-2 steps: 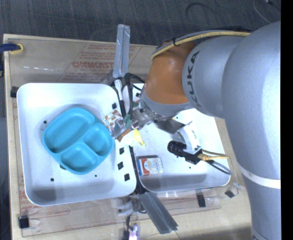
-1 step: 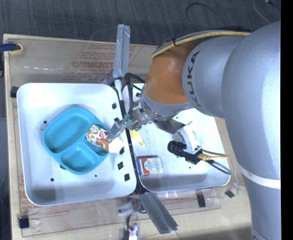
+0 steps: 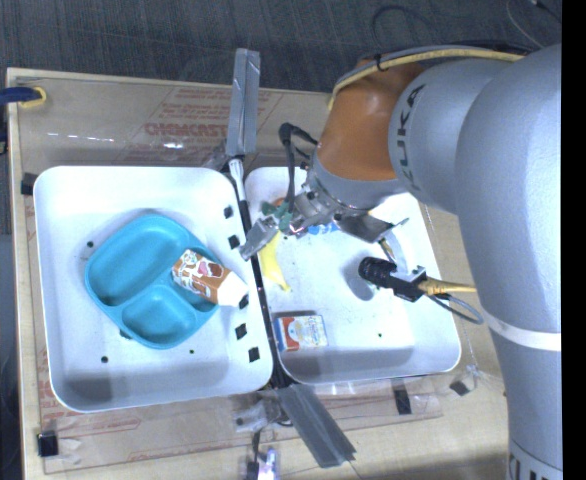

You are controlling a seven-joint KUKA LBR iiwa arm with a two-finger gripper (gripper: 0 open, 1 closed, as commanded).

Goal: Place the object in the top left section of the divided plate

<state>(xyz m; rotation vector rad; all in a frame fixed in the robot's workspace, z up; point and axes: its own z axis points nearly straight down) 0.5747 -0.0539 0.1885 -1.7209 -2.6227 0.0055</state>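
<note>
1. I am watching the tool point(image 3: 263, 233) hanging over the wall between the two bins, at the left margin of the right bin point(image 3: 373, 343). I cannot tell whether it is spread or pressed together, and I am seeing nothing gripped in it.
2. The task is not naming its object, so I am judging. The banana point(image 3: 273, 264) is lying just below the tool in the view, against that wall, and looks the likeliest pick.
3. The carton point(image 3: 205, 276) is lying to the tool's lower left, on the nearer rim of the plate point(image 3: 133, 253), not in the wanted section.
4. The plate is sitting left of the tool in the left bin point(image 3: 63, 353). I am reading the target as the section farthest up and left of the tool.
5. For a sound grasp, I am planning to close across the banana's narrow width, keeping clear of the wall crowding its left side.
6. I am planning to lift high enough to pass over the wall and the carton, then release low so nothing rolls out.
7. The box point(image 3: 300, 331) is lying well below the tool, off the path.
</note>
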